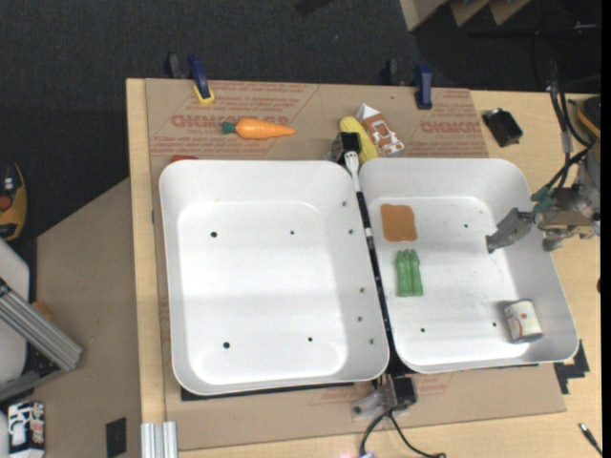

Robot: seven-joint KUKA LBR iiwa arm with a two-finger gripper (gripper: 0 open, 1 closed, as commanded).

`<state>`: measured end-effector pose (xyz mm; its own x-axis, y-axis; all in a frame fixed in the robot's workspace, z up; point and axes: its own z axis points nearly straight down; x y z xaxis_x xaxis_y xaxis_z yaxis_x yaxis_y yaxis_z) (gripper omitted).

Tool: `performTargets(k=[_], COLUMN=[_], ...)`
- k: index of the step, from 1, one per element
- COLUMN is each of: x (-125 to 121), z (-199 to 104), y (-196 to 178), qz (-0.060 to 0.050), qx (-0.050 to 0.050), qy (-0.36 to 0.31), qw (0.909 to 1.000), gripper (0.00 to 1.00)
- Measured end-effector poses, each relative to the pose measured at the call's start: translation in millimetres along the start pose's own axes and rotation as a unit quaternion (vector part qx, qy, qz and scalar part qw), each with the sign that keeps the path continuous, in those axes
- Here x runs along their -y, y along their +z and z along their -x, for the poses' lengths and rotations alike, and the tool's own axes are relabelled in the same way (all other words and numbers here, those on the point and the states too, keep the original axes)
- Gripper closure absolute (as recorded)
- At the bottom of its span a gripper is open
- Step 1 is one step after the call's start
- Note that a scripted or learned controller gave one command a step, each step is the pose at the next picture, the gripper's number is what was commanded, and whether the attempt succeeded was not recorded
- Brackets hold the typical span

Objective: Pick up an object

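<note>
Hovering over right bin [535,256] at its right edge, gripper [503,234] holds nothing; can't tell if open or closed. In that bin: brown square [398,222], green piece [409,274] just below it, small grey-white box [521,320] near bottom-right corner. Left bin [191,256] alongside.

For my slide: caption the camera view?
Hand at right bin's edge; brown pad, green toy inside.

Hand [508,233] — dull grey metal, angular dark tip; thin black cables looping above — teal spot near wrist.
</note>
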<state>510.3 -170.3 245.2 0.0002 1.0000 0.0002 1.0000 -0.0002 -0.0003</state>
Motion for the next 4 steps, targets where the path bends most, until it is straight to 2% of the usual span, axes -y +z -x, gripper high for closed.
performTargets(k=[1, 2, 3, 4], x=[-33, -83, -124, -158], z=[-16, -52, -69, -71], y=[82, 160, 158, 159], qz=[-0.004, -0.001, 0.003, 0.003], qx=[-0.002, -0.001, 0.001, 0.001], qy=[-0.001, -0.003, -0.002, -0.001], qw=[1.0, 1.0, 1.0, 1.0], gripper=[0.0, 0.0, 0.0, 0.0])
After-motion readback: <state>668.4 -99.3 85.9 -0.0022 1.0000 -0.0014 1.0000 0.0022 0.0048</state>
